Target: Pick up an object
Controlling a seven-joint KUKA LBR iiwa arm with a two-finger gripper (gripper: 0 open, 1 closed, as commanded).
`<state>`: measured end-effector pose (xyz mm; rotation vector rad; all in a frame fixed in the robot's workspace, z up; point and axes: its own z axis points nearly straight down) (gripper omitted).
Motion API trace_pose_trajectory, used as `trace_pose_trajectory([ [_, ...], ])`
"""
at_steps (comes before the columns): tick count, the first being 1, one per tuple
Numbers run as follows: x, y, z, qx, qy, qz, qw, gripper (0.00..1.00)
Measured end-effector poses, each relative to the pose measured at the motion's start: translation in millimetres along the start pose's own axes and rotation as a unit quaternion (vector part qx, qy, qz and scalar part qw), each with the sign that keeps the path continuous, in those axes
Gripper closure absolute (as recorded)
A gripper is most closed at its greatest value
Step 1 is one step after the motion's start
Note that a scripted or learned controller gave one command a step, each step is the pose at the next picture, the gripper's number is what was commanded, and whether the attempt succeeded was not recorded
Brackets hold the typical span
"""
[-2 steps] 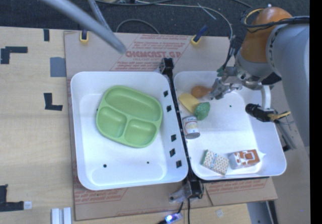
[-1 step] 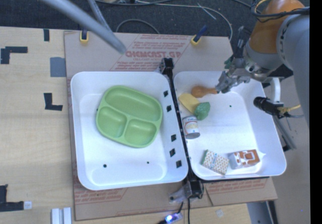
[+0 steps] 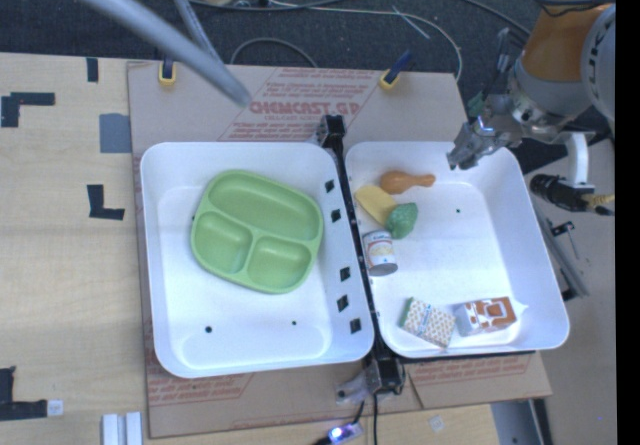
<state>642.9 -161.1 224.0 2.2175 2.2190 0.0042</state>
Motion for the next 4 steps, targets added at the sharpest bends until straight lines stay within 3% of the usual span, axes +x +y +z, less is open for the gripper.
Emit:
trace_pose_trajectory([
  [1,1,1,-28,0.001,0.000,-0.001,1.0000,1.00],
  [2,58,-13,-33,0.004,0.001,-0.002,1.0000,1.00],
  [4,172,-43,-5,0.005,0.001,-0.003,1.0000,1.00],
])
